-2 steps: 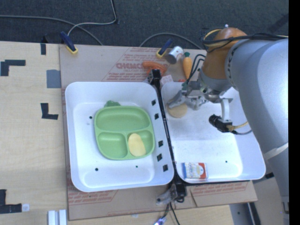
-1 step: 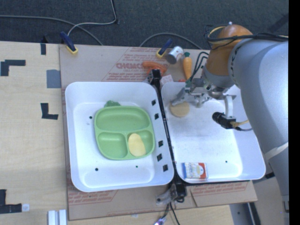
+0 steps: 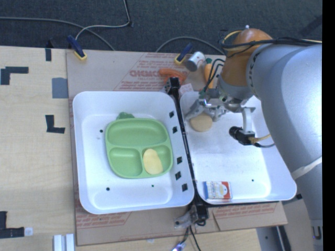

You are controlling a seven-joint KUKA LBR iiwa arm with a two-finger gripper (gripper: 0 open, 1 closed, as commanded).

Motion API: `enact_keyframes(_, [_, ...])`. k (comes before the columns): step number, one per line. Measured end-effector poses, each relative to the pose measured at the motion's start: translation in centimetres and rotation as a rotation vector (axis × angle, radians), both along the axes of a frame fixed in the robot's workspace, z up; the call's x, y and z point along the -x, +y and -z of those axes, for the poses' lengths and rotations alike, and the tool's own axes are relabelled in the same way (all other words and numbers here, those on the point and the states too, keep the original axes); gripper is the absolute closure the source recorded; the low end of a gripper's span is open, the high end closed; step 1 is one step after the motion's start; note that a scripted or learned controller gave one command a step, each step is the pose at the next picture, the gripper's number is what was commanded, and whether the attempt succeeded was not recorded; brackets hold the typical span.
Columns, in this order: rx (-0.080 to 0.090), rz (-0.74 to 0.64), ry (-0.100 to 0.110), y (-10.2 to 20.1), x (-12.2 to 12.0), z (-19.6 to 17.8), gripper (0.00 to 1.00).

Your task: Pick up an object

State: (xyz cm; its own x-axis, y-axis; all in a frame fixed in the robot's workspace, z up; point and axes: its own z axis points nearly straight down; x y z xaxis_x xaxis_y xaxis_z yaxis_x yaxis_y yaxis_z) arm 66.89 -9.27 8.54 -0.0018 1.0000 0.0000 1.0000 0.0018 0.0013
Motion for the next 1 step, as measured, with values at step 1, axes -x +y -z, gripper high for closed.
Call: enact_keyframes(1, [0.001, 0.000, 0.000, -0.36, 0.01, -0.01, 0.00])
